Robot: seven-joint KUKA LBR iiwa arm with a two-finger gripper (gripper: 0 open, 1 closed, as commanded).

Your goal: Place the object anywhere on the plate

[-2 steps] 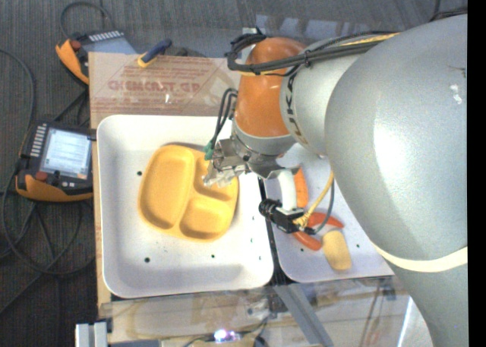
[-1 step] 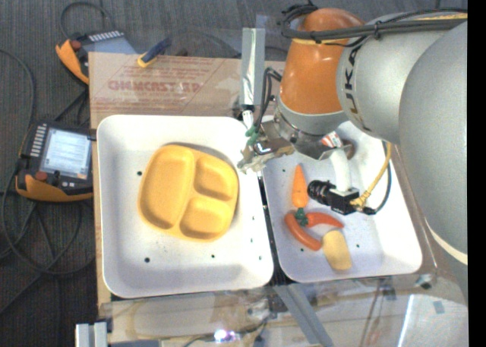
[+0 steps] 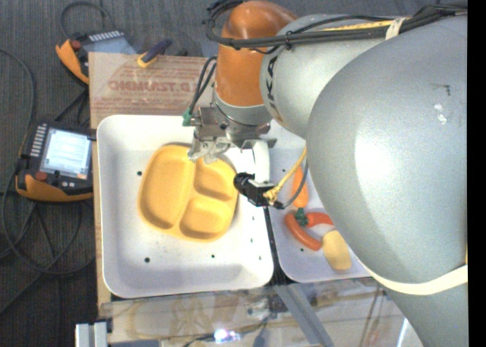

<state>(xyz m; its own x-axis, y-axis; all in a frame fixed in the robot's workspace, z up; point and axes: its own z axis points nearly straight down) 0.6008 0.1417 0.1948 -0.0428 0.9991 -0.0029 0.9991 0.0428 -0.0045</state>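
Dark grey carpet floor [image 3: 45, 4] with loose black cables [image 3: 19, 87]. A handheld control tablet [image 3: 57, 159] lies at left; flattened brown cardboard [image 3: 144, 87] sits behind the bench.

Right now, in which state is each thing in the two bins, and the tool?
Yellow plate: flat in the left bin, nothing on it.
Tool: over the plate's upper edge.
Carrot: lying in the right bin.
Yellow object: lying beside the carrot.

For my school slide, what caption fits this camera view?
Robot hand hovers over yellow plate in left bin; toy vegetables wait in right bin.
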